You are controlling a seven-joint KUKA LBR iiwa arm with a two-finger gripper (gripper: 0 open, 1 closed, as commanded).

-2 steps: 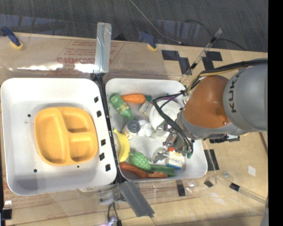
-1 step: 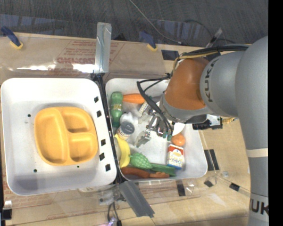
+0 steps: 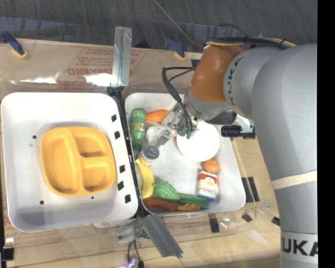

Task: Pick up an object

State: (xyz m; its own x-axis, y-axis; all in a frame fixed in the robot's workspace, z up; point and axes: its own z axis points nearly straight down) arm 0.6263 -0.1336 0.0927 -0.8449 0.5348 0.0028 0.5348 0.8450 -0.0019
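My gripper (image 3: 171, 128) hangs low over the upper middle of the right bin (image 3: 232, 166). Just left of it lie a green bottle (image 3: 137, 124) and an orange carrot-like piece (image 3: 156, 116). A clear small bottle (image 3: 150, 152) lies just below and to the left of the gripper tip. A white round disc (image 3: 200, 144) sits right beside the gripper on its right. Further down the bin hold an orange ball (image 3: 211, 165), a red and white carton (image 3: 207, 185), a yellow banana (image 3: 146, 178), a green bumpy piece (image 3: 166, 191) and a red-orange long piece (image 3: 163, 204).
The left bin (image 3: 17, 121) holds a yellow divided tray (image 3: 77, 161). The grey arm with its orange band (image 3: 212, 77) covers the right bin's upper right corner and the bench to the right. A metal clamp (image 3: 121, 54) stands at the divide between the bins.
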